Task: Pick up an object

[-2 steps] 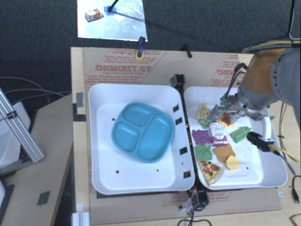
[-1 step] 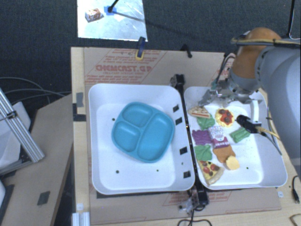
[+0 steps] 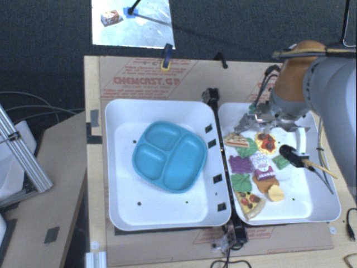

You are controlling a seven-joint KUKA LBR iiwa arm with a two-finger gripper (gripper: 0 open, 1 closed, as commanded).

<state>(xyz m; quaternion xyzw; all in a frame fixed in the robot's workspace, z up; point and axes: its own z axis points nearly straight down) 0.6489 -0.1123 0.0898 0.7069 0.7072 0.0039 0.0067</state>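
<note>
Gripper (image 3: pixel 254 119) position: over the far left corner of the right bin (image 3: pixel 312 201), low above the floor of the bin. Jaw state: cannot be determined from this view. No object is visibly held.

Right bin contents: a cluster of toy food pieces occupies the left half of the bin, running from the far left corner to the near left corner.
- Sandwich wedge (image 3: pixel 236 140): just beside the gripper, on its near side, close to the left wall.
- Red and yellow piece (image 3: pixel 266 142): to the right of the wedge.
- Purple piece (image 3: pixel 240 164): at mid-length of the left wall.
- Orange piece (image 3: pixel 265 177): near the bin centre, touching a yellow piece (image 3: pixel 275 194) on its near side.
- Pizza slice (image 3: pixel 250 203): at the near left corner.

Left bin (image 3: pixel 124 149) contents: one blue divided plate (image 3: pixel 170 156), lying flat at the centre, clear of all four walls.

Both bins sit side by side on the bench, long edges adjacent.
</note>
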